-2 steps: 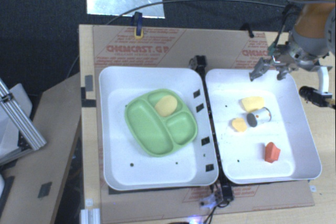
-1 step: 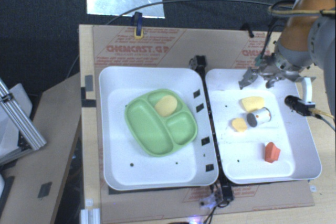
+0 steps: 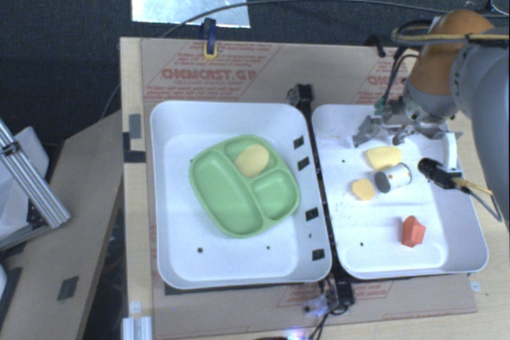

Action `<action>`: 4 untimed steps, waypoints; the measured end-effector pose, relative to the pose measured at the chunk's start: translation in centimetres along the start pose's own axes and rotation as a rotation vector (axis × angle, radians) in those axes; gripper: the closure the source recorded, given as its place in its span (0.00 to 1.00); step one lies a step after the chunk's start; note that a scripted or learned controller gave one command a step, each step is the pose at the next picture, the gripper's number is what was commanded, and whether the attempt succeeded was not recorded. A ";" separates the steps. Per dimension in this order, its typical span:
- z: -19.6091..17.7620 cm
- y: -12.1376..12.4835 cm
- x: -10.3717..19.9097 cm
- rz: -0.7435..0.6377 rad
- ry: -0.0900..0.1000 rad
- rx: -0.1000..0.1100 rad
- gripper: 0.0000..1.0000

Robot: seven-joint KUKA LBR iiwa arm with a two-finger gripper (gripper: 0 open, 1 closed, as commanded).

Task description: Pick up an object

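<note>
An orange-red block [image 3: 413,231] sits in the right bin [image 3: 374,239]; fingers [image 3: 365,138] apart, empty, beside a pale-yellow chunk [image 3: 383,156].

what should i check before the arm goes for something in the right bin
1. Things to pick in the right bin: yellow block, white tube, yellow round piece and red block. Ok.
2. Gripper is over the right bin, at its far side, just beyond the yellow block. Ok.
3. Yellow block is free of its neighbours: the white tube lies right beside it, and contact is unclear. Cannot tell.
4. Red block stands apart from the other things and from the bin walls. Ok.
5. Green plate with its yellow lump sits in the left bin, out of the way. Ok.
</note>
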State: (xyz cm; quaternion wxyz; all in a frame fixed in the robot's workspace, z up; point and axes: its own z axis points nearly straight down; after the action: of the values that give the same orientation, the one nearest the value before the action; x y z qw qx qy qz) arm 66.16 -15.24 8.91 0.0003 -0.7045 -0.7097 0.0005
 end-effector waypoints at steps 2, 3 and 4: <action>-5.9 0.3 0.1 0.001 -0.001 -0.007 1.00; -10.3 0.3 0.5 0.000 -0.001 -0.007 1.00; -16.9 0.4 0.4 0.000 -0.002 -0.010 1.00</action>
State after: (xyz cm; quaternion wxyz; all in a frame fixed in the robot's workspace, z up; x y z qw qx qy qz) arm 66.58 -14.85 25.81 -0.0037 -0.7046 -0.7096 -0.0022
